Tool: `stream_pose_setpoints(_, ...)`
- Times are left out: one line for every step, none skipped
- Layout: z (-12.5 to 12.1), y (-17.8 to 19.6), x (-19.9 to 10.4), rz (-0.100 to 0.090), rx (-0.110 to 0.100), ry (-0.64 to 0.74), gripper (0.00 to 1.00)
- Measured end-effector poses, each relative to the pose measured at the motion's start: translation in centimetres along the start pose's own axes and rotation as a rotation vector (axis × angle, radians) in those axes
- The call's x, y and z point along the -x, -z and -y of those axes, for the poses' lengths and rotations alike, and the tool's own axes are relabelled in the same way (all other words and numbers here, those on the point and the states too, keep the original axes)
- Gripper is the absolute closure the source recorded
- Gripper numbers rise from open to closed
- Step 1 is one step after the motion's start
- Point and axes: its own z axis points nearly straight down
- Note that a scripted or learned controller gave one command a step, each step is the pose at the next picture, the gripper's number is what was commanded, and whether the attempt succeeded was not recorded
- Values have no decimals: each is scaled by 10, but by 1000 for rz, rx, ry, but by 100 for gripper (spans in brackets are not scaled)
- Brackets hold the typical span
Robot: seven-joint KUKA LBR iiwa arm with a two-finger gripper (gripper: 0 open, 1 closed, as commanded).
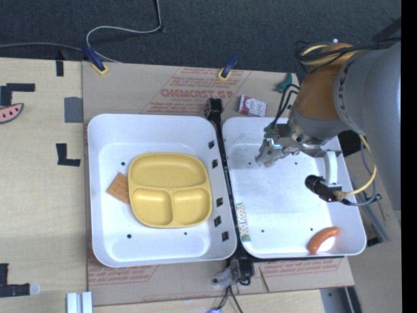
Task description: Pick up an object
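1. Objects within reach sit in two white bins on the counter [39, 142]: the left bin [104, 240] holds a yellow divided plate [171, 189] with a tan cracker-like piece [119, 188] tucked against its left edge, touching or partly under it.
2. In the right bin [287, 240], an orange sausage-shaped item [323, 238] lies in the near right corner, close to the bin wall.
3. The end effector [268, 152] hangs over the far left part of the right bin, well apart from the orange item and with nothing between its fingers; whether they stand apart or together is too small and blurred to tell.
4. The task looks barely begun: no object is lifted or even touched.
5. Risk: a descent from here would likely meet bare bin floor, since nothing lies under the end effector.
6. Risk: the orange item is rounded and lies by the corner, so a finger may strike the bin wall or the item may roll or squirt out of a closing grip.
7. Risk: the plate is wide and shallow, likely broader than the fingers can span, and a grab at its rim may only slide it.
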Motion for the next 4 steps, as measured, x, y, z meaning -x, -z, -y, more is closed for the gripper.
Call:
stream_pose_setpoints(0, 9, -1, -2, -1, 1, 100)
stream_pose_setpoints(0, 9, -1, -2, -1, 1, 0)
stream_pose_setpoints(41, -64, 21, 7, 5, -5, 0)
stream_pose_setpoints(40, -54, 23, 10, 9, -7, 100)
